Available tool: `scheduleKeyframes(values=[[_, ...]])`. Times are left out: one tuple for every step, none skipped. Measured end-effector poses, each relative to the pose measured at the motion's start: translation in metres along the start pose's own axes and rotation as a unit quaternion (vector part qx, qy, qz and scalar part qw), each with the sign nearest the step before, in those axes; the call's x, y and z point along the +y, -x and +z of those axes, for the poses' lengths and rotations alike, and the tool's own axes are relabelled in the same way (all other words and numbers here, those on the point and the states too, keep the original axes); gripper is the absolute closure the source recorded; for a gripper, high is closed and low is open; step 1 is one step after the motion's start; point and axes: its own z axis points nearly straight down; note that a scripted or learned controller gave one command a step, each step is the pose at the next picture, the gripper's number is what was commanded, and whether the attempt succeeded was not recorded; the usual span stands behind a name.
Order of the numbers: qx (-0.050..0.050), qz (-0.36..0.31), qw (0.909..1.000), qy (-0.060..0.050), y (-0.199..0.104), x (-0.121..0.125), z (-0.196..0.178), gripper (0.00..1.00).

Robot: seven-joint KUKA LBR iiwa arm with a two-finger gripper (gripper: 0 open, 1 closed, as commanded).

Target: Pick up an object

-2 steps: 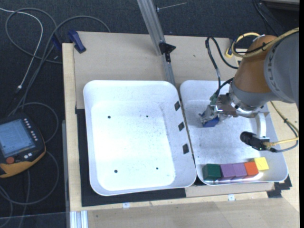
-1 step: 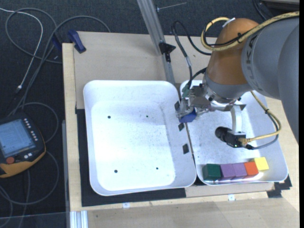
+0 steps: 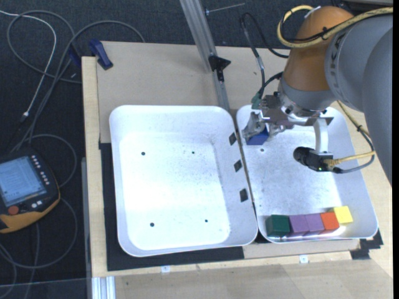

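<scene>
Landmark: right bin [image 3: 358, 185].
- Left bin [image 3: 168, 179], beside it across shared rims: no loose objects seen by me.
- Gripper [image 3: 257, 127] at right bin's far-left corner, fingers closed on blue block [image 3: 256, 137]; block shows between them.
- Row of blocks along right bin's near wall: green block [image 3: 278, 225], purple block [image 3: 304, 222], orange block [image 3: 328, 220], yellow block [image 3: 343, 215].
- My judgement: grasp sits tight against rim. I lift straight up, slowly, clearing rim before any sideways travel; slip is main risk.
</scene>
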Motion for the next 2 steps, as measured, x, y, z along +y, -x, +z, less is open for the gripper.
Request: scheduleKeyframes(values=[[0.003,-0.006,1.0000,0.004,-0.078,0.038,-0.073,1.00],[0.001,-0.002,1.0000,-0.006,-0.090,0.037,-0.019,1.00]])
